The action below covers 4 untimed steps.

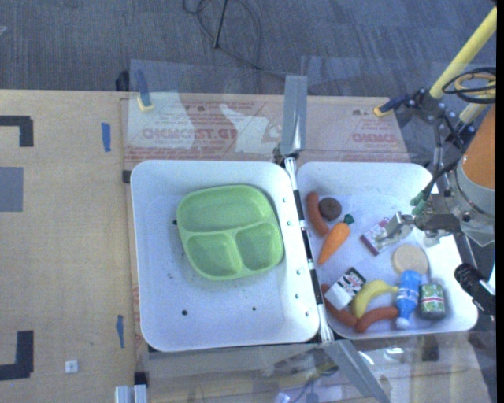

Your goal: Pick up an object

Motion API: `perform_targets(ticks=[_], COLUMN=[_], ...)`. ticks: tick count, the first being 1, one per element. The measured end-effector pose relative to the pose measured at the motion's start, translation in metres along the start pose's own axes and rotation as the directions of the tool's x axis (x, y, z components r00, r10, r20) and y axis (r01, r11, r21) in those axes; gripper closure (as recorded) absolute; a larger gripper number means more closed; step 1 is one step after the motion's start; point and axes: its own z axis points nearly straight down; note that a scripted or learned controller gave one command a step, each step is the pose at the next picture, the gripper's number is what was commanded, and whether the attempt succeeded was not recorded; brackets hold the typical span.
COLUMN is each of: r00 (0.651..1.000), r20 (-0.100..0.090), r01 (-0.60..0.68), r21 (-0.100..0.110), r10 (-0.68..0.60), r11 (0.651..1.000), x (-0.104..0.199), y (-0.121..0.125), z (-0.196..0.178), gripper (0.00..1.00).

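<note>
Several toys crowded the right bin [370, 175], so the gripper [403, 221] hovered at three o'clock above the packet [379, 235]; whether its jaws were parted, I cannot tell.

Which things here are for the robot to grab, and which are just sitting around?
For grabbing, in the right bin: carrot, banana, bottle, can, sausages, cookie.

Just sitting around: green plate in the left bin, cardboard, cables.
</note>
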Motion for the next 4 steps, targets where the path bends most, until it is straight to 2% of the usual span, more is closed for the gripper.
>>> perform_targets(ticks=[1, 2, 3, 4], r00=[1.0, 0.955, 0.899, 0.9], r20=[0.0, 0.0, 0.001, 0.001], r01=[-0.025, -0.296, -0.437, -0.436], r21=[-0.007, -0.005, -0.003, -0.004], r10=[0.025, 0.296, 0.437, 0.436], r11=[1.0, 0.955, 0.899, 0.9], x=[-0.041, -0.031, -0.029, -0.029], y=[0.063, 0.095, 0.121, 0.122], z=[0.185, 0.185, 0.186, 0.175], gripper=[0.0, 0.0, 0.0, 1.0])
